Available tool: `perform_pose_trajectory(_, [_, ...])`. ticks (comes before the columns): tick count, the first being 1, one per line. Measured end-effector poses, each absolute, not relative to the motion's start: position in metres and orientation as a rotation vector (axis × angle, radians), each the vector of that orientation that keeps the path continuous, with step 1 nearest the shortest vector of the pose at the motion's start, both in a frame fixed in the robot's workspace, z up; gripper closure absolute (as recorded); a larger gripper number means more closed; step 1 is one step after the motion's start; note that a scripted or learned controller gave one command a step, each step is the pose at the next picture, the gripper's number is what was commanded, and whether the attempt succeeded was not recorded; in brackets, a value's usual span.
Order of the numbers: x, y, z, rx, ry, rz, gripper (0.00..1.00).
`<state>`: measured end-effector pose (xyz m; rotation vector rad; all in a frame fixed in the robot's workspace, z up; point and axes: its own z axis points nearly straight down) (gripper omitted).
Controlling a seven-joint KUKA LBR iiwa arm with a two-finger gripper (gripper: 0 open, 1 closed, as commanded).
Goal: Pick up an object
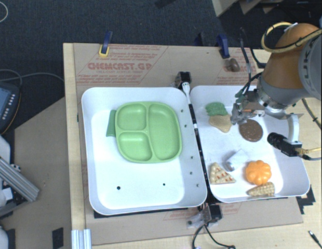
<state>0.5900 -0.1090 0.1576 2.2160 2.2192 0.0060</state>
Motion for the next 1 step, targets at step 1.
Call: perform_pose_trajectory(1, [0.5954,-0.1189,0.2143,2.215,2.216,0.007,1.0])
